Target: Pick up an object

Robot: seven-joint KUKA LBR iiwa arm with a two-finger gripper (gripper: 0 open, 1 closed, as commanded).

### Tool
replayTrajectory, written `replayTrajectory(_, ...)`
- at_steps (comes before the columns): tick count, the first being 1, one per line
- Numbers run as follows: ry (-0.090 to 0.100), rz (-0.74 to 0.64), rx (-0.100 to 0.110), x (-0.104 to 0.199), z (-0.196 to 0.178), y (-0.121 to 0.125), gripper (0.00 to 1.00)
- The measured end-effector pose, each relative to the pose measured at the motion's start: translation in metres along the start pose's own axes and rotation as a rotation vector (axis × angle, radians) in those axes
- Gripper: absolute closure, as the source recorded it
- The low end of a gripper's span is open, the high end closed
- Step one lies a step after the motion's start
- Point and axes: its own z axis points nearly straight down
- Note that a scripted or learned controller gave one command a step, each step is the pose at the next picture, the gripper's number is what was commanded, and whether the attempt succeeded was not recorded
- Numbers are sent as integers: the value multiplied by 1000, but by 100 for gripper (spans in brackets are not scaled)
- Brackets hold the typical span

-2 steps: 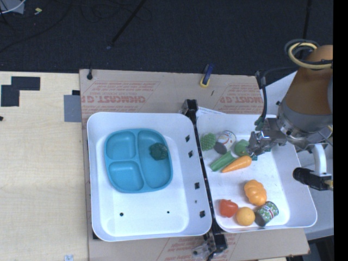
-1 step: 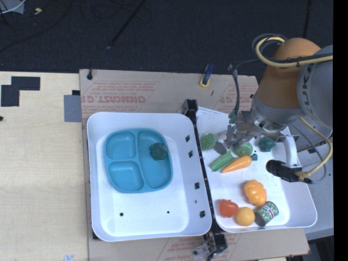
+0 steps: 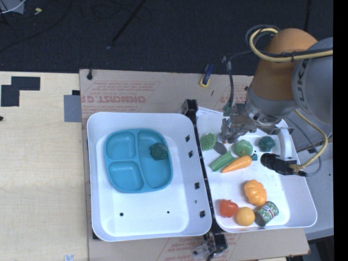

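Toy food crowds the right bin [image 3: 304,213]; carrot [image 3: 237,165] lies touching a green apple [image 3: 243,147]; gripper [image 3: 231,135] hangs just above them, its grip state impossible to tell; broccoli [image 3: 159,151] sits in the blue tray [image 3: 122,170].

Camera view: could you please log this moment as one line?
claw over right bin | nearest: green apple | nothing held | broccoli on blue tray
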Motion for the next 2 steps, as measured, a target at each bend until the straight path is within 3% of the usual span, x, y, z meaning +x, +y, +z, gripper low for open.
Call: replayTrajectory(2, -1, 5, 4, -6, 18, -9, 100)
